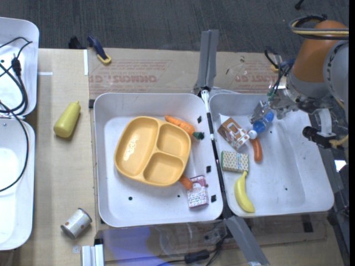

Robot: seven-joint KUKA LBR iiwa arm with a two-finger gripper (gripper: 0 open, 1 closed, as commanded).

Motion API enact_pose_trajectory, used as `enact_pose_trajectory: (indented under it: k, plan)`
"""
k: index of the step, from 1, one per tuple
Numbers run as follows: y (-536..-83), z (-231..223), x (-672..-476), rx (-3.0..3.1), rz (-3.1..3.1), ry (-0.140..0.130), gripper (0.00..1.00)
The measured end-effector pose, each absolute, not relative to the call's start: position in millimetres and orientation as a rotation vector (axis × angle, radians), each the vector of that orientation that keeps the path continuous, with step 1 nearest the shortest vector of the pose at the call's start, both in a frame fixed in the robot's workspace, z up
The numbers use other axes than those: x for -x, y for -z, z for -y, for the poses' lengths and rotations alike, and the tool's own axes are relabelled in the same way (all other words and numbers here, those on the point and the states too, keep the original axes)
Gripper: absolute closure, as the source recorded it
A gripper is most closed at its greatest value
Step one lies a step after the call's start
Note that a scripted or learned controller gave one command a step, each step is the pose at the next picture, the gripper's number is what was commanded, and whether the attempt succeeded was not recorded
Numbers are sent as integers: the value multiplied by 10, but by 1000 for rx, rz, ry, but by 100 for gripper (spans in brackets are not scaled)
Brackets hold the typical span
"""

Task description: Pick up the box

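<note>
step: approach, nothing gripped | gripper (265,114) over right bin's (310,204) far end, jaw state unclear | box (234,161) lies near bin's left wall (beside banana (242,192)) | next: descend over box, close

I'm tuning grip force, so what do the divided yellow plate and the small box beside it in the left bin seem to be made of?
The divided plate looks like moulded plastic with a smooth, faintly glossy finish: uniform yellow, rounded compartment ridges, a soft highlight. The small box looks like printed cardboard, going by its flat faces, sharp edges and coloured print, though the view is too coarse to be sure.
</note>
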State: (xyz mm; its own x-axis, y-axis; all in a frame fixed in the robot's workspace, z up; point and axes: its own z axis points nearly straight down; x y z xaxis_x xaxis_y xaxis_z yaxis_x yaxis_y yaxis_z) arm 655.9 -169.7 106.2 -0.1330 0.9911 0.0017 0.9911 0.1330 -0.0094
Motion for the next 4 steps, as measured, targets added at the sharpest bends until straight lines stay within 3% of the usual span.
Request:
enact_pose_trajectory:
  k: [1, 2, 3, 4]
  plan:
    - [-918, 1025, -6146, 2229, 2215, -3, 0]
    - [-1006, 1035, -6145, 2233, 2210, -3, 100]
    - [-864, 1035, -6483, 1820, 2516, -40, 100]
    - [-1946, 308, -6604, 2060, 2378, 5, 100]
